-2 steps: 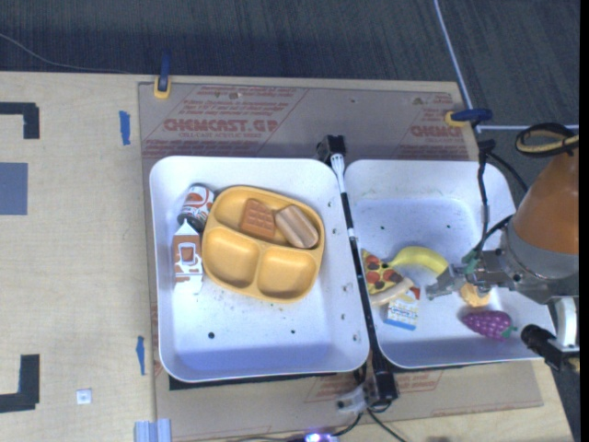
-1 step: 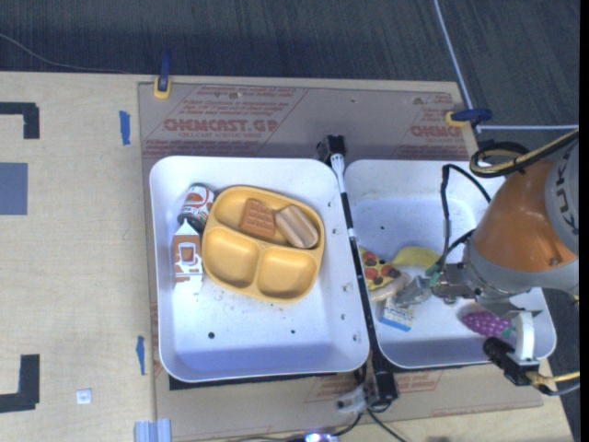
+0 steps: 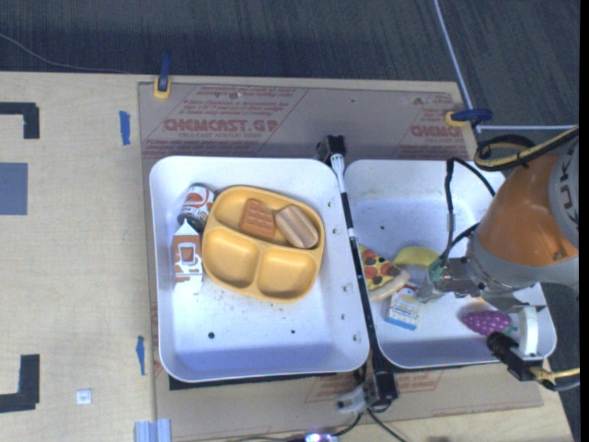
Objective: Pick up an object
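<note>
The hand [image 3: 431, 282] sits low in the right bin [image 3: 405, 184], beside the yellow banana toy [image 3: 416, 256] and small card [image 3: 402, 313]. Finger state cannot be told. Risk: crowded items nearby could cause a glancing, empty grasp.

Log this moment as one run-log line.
hand: low in right white bin | beside: yellow banana-shaped toy, pizza-slice toy | left bin: yellow divided plastic tray | pick: unconfirmed

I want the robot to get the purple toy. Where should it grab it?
Probably across the narrow middle of the purple toy, coming straight down. It lies flat and long near the right bin's front corner, so side approaches look blocked by the wall.
</note>
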`<act>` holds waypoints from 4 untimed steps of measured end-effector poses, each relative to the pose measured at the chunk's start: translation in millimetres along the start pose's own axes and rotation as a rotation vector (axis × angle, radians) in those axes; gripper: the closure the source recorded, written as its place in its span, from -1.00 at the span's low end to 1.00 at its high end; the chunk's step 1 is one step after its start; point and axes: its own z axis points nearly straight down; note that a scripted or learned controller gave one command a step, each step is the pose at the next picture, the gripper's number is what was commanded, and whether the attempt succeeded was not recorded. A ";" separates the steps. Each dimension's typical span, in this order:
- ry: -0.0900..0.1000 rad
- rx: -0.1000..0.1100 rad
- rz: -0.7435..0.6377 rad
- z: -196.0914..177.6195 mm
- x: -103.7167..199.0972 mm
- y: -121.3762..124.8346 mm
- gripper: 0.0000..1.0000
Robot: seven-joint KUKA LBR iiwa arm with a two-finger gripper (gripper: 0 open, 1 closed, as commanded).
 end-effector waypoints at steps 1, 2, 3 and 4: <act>0.011 0.018 -0.006 -84.1 107.5 -3.6 1.00; 0.010 0.018 -0.006 -84.0 106.8 -3.7 -1.00; 0.010 0.018 -0.006 -84.0 106.8 -3.7 -1.00; 0.010 0.018 -0.006 -84.0 106.8 -3.7 -1.00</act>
